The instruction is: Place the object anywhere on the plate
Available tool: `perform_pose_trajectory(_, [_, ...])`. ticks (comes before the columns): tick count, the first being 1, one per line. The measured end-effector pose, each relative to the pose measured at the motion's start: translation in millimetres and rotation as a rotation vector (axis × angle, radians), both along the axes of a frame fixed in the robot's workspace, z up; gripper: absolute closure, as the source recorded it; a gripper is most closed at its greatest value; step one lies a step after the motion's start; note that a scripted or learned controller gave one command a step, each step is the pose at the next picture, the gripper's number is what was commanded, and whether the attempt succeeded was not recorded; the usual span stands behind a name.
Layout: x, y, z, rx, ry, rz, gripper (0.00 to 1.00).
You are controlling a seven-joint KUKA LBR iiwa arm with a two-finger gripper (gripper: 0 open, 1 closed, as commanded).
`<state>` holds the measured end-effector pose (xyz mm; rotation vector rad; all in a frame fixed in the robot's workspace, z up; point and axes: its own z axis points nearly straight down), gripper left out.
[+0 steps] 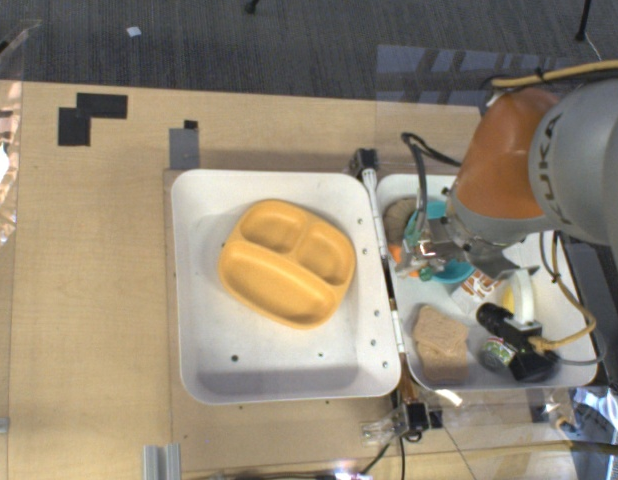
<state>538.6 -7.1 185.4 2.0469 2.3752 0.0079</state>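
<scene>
Our pincer hangs low in the right bin, under the grey arm's orange band, but from this slant we cannot tell whether it is wide, narrow or closed on anything. Just beside it, touching or nearly so, lies a teal object – smooth and glossy by the look, rounded at the edge, and to our eye the likeliest piece for the task. As we judge it, the job is barely begun: the plate in the left bin carries nothing, so lifting, carrying leftward and setting down all remain. That plate is orange-yellow, hard-looking and matt, a rounded shape split by low ridges into three shallow wells – two on the far side, one long one nearer. Nearer than the pincer sits a tan block, rough and porous like sponge or bread. Both bins are plain white, shallow, with soft rounded corners.
</scene>
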Motion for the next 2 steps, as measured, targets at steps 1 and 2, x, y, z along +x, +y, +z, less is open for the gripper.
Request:
perform_pose_trajectory(1, [47,18,0,-0.003,-0.001,0.255,1.00])
perform_pose_trajectory(2, [82,101,0,-0.001,-0.001,0.448,1.00])
